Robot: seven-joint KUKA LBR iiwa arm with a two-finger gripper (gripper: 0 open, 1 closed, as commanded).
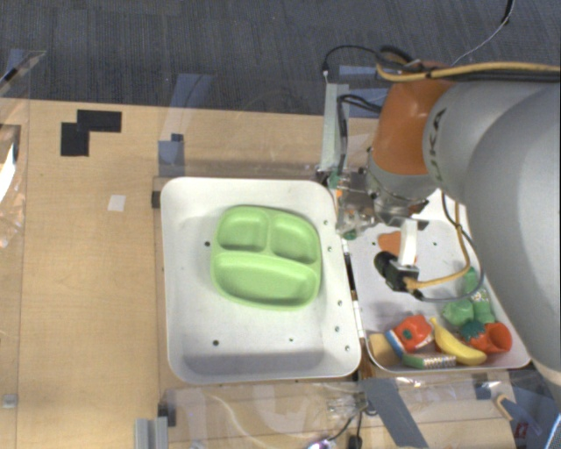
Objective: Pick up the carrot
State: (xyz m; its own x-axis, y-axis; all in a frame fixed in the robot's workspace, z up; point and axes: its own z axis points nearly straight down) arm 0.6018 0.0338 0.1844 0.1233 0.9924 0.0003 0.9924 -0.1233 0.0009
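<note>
arm (513, 167): a KUKA iiwa's broad, rounded shell in smooth pale grey, softly glossy, bulking large behind the tool.
orange band (405, 131): a glossy, barrel-shaped collar just above the wrist, browner along its shaded edge.
wrist (399, 182): a darker grey ring, narrower than the collar, set between it and the tool.
gripper (355, 209): a compact cluster of silvery metal and dark fittings, too blurred for finer detail.
cables (351, 60): thin black leads looping above the collar, on the side away from the tool; one more black lead (506, 16) curls over the grey shell.
</note>
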